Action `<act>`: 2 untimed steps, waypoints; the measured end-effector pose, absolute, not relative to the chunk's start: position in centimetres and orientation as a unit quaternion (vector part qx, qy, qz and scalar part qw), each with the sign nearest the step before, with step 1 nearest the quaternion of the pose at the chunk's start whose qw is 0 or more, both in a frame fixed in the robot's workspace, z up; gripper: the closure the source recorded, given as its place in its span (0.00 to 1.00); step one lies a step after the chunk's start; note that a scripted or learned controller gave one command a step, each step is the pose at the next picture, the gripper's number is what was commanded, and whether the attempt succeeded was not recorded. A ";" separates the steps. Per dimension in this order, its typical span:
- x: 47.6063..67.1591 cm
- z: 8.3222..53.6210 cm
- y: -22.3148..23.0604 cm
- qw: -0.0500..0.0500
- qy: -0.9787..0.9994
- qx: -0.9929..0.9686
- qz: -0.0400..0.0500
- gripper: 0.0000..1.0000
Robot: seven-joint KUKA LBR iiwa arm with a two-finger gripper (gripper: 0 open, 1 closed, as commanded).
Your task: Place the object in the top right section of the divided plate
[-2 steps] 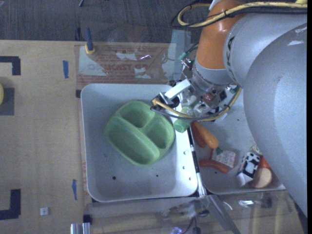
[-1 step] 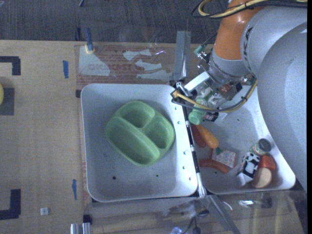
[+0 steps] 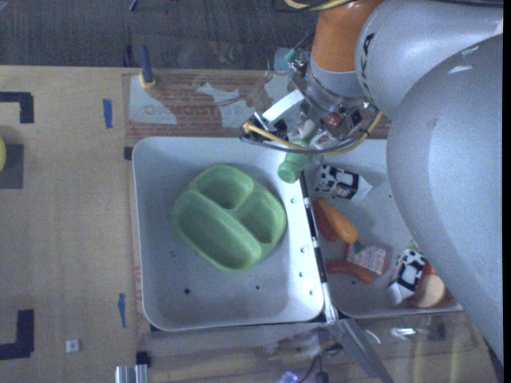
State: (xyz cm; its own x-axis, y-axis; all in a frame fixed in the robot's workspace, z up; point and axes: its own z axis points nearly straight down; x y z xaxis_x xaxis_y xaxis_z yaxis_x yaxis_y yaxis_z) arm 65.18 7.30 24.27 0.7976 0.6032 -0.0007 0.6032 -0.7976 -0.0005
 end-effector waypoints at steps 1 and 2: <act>65.2 25.3 7.5 0.000 -0.320 -0.947 0.000 1.00; 65.8 23.3 11.0 0.001 -0.343 -0.939 0.002 1.00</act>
